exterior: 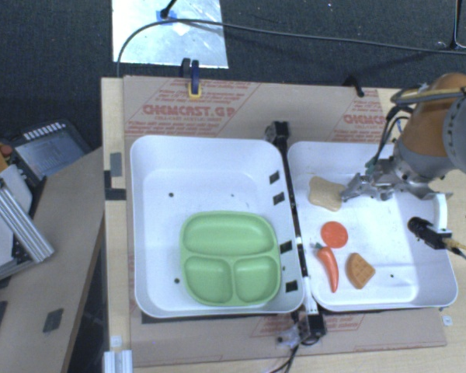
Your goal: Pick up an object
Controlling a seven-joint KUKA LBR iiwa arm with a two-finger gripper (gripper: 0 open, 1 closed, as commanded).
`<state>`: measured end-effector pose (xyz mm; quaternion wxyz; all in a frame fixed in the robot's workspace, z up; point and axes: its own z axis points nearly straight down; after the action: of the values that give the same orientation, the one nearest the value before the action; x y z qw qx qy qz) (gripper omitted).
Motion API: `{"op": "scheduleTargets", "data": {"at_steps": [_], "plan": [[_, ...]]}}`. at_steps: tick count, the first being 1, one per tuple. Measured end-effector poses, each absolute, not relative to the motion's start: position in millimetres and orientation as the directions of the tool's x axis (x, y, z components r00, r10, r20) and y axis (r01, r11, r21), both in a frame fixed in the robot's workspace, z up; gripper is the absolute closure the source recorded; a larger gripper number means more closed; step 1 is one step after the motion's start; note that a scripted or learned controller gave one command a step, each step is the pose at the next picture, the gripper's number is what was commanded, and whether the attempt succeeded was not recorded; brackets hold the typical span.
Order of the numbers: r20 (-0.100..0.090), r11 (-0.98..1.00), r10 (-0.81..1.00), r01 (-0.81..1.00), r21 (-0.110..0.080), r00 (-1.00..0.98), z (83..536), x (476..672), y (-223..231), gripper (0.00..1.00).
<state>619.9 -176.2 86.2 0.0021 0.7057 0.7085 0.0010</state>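
1. Nearest the camera lies the front rim of the two shallow white plastic bins, which sit side by side on a brown cardboard sheet (217, 107) printed with red lettering; a black divider strip (289, 208) runs between them.
2. Left white bin (151, 208): it holds one thing, a pale green plastic tray with three compartments (231, 257), lying flat toward the bin's front right corner, close to the divider; its compartments hold nothing visible; the rest of this bin's floor is bare white.
3. Right white bin (419, 286): four small objects lie in its left half; a beige rounded bread-like piece (325, 193) sits near the back left, close to the divider; a flat red-orange round disc (335, 234) lies in front of it; an orange-red carrot-shaped piece (329, 266) lies lengthwise near the front left, just beside the divider; a small tan-orange wedge-shaped piece (359, 270) rests just right of the carrot shape.
4. Grey arm with the orange band (431, 127) reaches in over the right bin's back right part; its two-finger gripper (349, 192) points left, low over the bin floor, its tips just at the right edge of the beige piece; whether the fingers are wide or narrow cannot be told, and no object shows between them.
5. Black cable fitting (426, 231) hangs beside the arm near the bin's right wall.
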Motion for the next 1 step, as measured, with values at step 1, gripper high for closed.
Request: {"op": "scheduleTargets", "data": {"at_steps": [1], "plan": [[-0.002, 0.006, 1.000, 1.000, 0.007, -0.006, 98.3, 620.7, -176.1, 1.00]]}}
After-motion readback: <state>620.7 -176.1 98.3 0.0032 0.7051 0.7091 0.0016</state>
